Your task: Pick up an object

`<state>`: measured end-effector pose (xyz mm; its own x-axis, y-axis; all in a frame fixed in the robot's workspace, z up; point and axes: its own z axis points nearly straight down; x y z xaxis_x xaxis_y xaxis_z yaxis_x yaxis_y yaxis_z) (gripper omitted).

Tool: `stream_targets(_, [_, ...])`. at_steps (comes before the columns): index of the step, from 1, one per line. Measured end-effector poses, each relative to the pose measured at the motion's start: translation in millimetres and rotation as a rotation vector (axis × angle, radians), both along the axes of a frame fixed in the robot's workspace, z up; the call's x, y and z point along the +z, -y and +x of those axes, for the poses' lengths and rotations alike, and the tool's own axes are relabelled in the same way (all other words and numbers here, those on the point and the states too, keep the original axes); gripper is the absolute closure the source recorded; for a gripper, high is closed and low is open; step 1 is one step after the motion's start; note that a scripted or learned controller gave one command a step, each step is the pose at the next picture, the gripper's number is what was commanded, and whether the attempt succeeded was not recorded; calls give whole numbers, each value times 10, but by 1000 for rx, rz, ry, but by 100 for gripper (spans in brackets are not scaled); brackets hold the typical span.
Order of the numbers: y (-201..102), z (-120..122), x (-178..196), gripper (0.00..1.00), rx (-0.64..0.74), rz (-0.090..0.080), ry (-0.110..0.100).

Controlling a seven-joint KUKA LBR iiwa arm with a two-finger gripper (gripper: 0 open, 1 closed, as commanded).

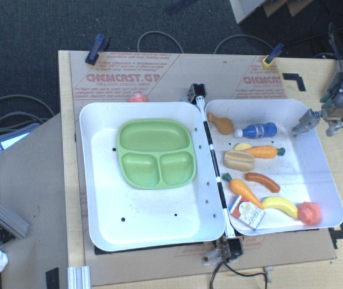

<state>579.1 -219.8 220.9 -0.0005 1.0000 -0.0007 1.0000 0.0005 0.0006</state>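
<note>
The tool, aperture not discernible, is held at the right bin's far-right rim; the blue bottle lies nearest, lengthwise toward it.

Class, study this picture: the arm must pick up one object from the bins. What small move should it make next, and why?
Probably swing the gripper inward and a little down over the blue bottle. The gripper sits at the upper right rim of the right bin with nothing between its fingers, and the bottle is the nearest item, lying apart from the carrot below it.
</note>
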Motion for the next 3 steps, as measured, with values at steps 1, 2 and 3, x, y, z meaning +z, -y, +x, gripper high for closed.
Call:
stream_targets(1, [-695, -280, -1106, 0, 1, 2, -3])
stream_targets(2, [-787, -1007, -1369, 0, -2, 1, -3])
stream_targets(3, [-1044, -435, -1363, 0, 1, 1, 1])
